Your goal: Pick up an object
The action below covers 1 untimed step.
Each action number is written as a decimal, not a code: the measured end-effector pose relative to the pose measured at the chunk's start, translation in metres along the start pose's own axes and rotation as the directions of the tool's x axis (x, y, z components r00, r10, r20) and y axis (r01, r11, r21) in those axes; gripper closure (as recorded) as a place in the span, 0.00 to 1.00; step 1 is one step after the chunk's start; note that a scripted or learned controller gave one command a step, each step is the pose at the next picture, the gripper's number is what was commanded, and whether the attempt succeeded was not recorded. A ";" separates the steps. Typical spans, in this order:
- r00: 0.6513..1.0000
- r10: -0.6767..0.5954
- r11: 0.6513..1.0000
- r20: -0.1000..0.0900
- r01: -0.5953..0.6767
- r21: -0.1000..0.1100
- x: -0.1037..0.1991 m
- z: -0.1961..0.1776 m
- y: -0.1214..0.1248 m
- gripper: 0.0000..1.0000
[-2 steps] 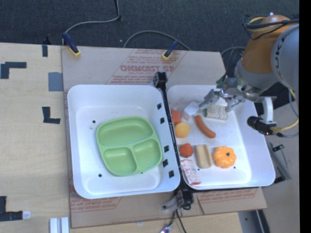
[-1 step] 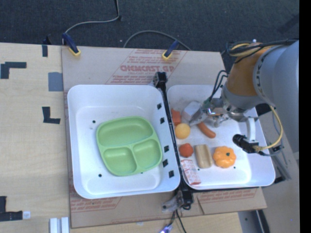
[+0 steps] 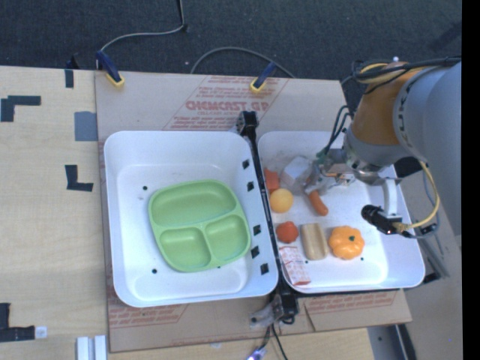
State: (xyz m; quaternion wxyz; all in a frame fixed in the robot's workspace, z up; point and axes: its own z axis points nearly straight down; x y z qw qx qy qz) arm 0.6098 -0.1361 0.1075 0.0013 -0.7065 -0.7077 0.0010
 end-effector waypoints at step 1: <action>1.000 -0.001 1.000 0.000 0.001 -0.003 0.068 -0.077 -0.006 1.00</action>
